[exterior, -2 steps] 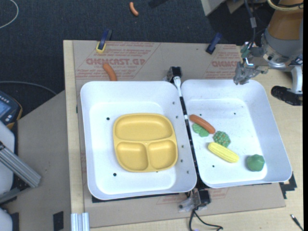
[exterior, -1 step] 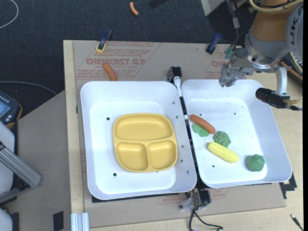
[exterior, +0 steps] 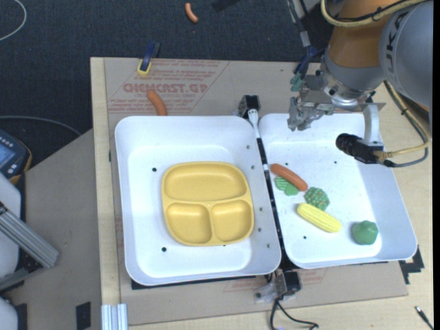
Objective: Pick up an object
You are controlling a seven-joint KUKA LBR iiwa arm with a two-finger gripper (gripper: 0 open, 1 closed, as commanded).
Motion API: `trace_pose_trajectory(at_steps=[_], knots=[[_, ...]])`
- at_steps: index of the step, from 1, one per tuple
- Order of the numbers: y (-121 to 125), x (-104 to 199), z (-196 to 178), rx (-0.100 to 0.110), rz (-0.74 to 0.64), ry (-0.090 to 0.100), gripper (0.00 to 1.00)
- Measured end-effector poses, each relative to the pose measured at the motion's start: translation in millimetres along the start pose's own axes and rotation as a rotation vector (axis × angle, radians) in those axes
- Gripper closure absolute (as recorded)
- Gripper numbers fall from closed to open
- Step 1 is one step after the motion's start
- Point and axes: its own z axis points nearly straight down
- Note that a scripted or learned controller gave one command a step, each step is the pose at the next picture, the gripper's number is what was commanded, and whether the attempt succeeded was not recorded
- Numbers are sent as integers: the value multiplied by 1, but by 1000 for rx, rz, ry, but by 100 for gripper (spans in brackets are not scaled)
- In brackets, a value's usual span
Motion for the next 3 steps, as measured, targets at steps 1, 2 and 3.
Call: trace_pose_trajectory(at_steps=[1,2,3], knots=[[-3,-2,19,1,6,-3,100],[-12,9,10,0,4,-2,100],[-4,1,-2,-6,6,-4,100]])
